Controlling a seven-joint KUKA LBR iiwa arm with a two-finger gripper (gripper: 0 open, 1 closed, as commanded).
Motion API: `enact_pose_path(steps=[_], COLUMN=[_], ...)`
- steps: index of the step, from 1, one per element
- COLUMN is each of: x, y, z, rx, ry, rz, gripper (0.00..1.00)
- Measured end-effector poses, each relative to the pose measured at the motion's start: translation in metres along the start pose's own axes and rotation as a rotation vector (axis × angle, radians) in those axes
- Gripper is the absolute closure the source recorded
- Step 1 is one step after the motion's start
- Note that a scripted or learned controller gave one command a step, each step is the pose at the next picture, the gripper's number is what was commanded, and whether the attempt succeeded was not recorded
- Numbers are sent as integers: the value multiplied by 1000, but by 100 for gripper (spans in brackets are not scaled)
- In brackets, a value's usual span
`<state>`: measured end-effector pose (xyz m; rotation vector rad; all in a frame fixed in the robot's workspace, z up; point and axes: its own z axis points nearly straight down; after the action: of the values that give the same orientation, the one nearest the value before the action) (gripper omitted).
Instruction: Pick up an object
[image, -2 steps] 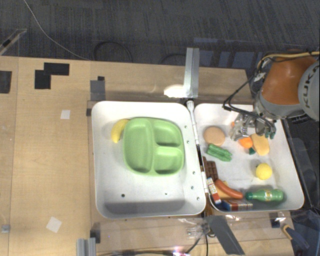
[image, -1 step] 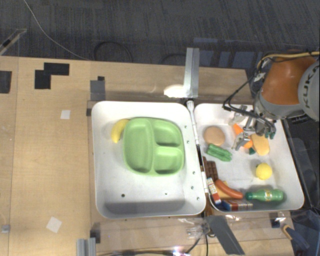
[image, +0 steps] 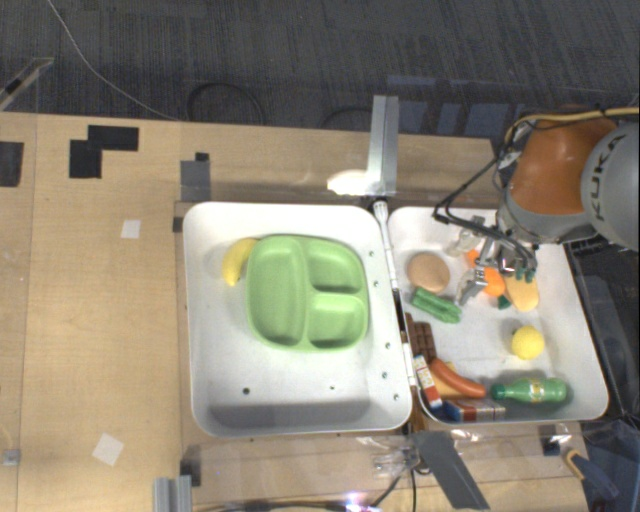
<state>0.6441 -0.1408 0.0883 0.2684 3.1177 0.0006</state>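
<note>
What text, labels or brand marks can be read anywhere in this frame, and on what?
"KU": dark letters on the grey arm housing at the right edge, cut off by the frame.
Green plastic bottle lying in the right white bin: its label band is too blurred to read.
Nothing else legible.

A light green divided tray (image: 305, 291) and a yellow banana (image: 236, 262) lie in the white left bin (image: 215, 400) on the pale wood worktop (image: 90, 330). The white right bin (image: 590, 385) holds a tan round bun (image: 428, 271), a green pepper (image: 436, 306), a yellow lemon (image: 527, 343), a dark green bottle (image: 528, 391) with a yellow label, a red-orange sausage (image: 455, 379) and a brown chocolate bar (image: 421, 339). The arm (image: 560, 180) is grey with an orange band.
</note>
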Motion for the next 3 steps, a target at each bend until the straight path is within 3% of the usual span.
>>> enact_pose_path(steps=[1,2,3], x=[-4,37,90], y=[2,-27,23], z=[-16,-144,-50], rx=[0,2,3], ry=[-14,-4,10], rz=[-4,407,691], gripper=[100,100,100])
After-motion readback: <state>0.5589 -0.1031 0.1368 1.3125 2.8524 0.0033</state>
